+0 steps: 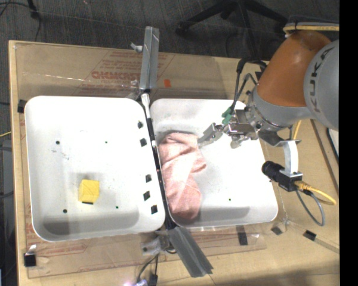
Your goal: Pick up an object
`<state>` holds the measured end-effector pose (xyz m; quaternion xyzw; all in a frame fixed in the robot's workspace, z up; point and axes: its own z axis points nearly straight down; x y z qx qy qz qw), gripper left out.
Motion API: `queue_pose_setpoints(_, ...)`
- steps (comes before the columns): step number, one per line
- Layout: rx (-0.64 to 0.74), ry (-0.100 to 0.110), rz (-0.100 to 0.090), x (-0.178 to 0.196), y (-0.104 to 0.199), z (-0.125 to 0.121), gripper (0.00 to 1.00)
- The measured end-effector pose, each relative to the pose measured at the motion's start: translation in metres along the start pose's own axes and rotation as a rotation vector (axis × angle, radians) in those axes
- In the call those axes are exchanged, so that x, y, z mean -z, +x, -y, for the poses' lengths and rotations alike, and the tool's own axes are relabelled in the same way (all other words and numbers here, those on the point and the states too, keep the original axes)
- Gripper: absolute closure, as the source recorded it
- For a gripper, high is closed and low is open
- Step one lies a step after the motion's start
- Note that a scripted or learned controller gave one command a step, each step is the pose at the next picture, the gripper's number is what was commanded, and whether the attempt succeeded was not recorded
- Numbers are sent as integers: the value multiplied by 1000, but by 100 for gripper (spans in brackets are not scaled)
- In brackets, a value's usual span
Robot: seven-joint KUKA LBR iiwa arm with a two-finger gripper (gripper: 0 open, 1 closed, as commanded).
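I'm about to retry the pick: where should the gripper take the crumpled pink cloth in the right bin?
Probably at the raised fold near the crumpled pink cloth's upper right edge, coming down from above. That bunched ridge gives the fingers something to pinch, it lies nearest the gripper, and it sits away from the divider wall along the cloth's left side.

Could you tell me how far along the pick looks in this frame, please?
Done: the arm has reached over the right bin, with the gripper at the upper right edge of the pink cloth. In hand: nothing visibly; the cloth lies flat against the divider, and a grasp cannot be confirmed. Left: gripping and lifting an object. The yellow block sits untouched in the left bin.
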<state>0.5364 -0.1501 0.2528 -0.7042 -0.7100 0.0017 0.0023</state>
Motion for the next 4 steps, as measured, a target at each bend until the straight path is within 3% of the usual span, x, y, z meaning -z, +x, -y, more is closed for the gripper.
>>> queue_pose_setpoints(1, 29, 0, 0, -104, 4, -5, 0)
queue_pose_setpoints(2, 40, -11, 1, -157, -41, -45, 0)
queue_pose_setpoints(3, 46, -11, 0, -146, -40, -46, 100)
queue_pose_setpoints(4, 123, -5, 2, -41, -26, -108, 100)
